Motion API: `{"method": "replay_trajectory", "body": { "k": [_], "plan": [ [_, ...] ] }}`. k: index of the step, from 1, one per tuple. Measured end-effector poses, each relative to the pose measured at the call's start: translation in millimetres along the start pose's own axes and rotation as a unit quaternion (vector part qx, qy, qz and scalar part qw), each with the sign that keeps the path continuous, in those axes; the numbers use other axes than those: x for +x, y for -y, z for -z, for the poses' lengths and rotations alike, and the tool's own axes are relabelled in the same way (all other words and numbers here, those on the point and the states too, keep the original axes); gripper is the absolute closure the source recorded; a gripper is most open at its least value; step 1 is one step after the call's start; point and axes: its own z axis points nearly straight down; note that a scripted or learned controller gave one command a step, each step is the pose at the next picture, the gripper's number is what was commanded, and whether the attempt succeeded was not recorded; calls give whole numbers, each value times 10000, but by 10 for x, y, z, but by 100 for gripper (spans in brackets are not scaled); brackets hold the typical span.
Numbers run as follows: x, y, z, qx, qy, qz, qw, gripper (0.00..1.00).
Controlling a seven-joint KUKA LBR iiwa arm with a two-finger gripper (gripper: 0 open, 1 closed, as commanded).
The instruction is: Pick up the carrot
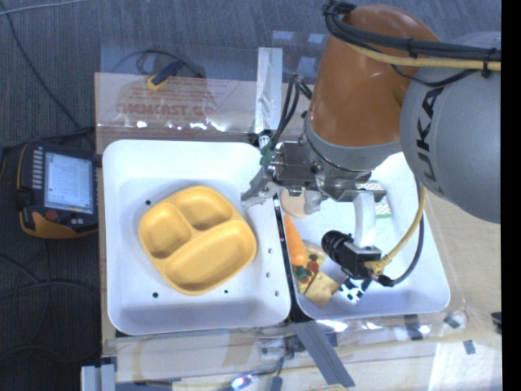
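The carrot [295, 241] is a slim orange stick, narrower at the end nearest the claw and thicker at the far end. It lies lengthways along the left wall of the right bin [411, 287], just below the claw [295, 192] and not in its grip. The claw hangs over the top of that wall, close to the carrot's narrow end. From where I stand I cannot tell whether it is open or closed, as the wrist's bulk covers it.

Past the carrot's thick end, further from the claw, sits a small cluster: something little with green and red [303, 274] on it, a tan block [322, 288] touching it, and just right of that a small black-and-white chequered piece [352, 293].

To the claw's left, the left bin [122, 304] holds a yellow divided plate [195, 239] with three compartments, lying flat in its middle. Well off beyond that bin, a handheld control screen [57, 187] lies on the dark floor.
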Motion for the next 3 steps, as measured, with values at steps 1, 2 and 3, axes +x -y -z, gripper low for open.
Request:
{"method": "replay_trajectory", "body": {
  "k": [1,2,3],
  "plan": [
    [-201,-595,776,-1,-1,-213,9998,0],
    [242,-275,-775,31,-11,253,9997,0],
    [-472,-15,-496,18,-6,274,9996,0]
  ]
}}
